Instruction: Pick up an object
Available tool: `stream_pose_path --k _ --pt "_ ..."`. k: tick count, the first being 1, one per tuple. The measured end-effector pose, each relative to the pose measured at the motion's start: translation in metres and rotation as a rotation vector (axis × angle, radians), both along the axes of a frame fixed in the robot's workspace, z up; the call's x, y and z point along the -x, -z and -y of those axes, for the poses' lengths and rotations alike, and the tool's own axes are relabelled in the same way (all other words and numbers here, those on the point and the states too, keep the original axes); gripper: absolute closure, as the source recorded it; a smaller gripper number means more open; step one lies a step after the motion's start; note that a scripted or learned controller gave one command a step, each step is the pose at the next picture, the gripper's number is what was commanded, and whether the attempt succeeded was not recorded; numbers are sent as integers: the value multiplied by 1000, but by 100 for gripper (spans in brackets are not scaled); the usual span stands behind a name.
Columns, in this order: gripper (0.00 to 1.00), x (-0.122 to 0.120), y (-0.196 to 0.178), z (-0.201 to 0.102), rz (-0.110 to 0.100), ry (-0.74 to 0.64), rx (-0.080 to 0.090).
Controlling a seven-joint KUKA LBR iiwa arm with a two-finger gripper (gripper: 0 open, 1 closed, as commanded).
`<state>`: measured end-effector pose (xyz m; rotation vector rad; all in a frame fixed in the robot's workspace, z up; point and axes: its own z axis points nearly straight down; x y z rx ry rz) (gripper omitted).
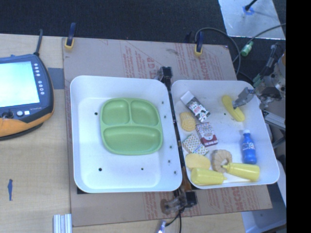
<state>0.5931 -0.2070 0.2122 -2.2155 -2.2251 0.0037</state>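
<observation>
End effector (pixel 243 99) at right bin's (pixel 272 152) far right, just above yellow banana-like piece (pixel 233 108), possibly touching, finger opening unclear, one blue bottle (pixel 248 147), two yellow bottles (pixel 244 170), one green divided plate (pixel 130 126) in left bin (pixel 80 130)

we see a pale wooden worktop (pixel 29 159) bearing a brown cardboard sheet (pixel 131 57), held at its far edge by two clamps (pixel 70 38). two shallow white bins (pixel 82 130) sit side by side on the cardboard, touching. a tablet-like pendant (pixel 22 93) lies at the left.
</observation>
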Motion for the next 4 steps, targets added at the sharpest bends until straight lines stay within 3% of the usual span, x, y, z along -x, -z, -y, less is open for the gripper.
stream_pose_path --k 1,2,3,4 --pt "0 -54 122 -2 -2 -2 -1" --pt "100 -56 109 -1 1 -5 0" --pt "100 -62 70 -47 5 1 -1" --pt "100 -64 20 -120 2 1 -2"
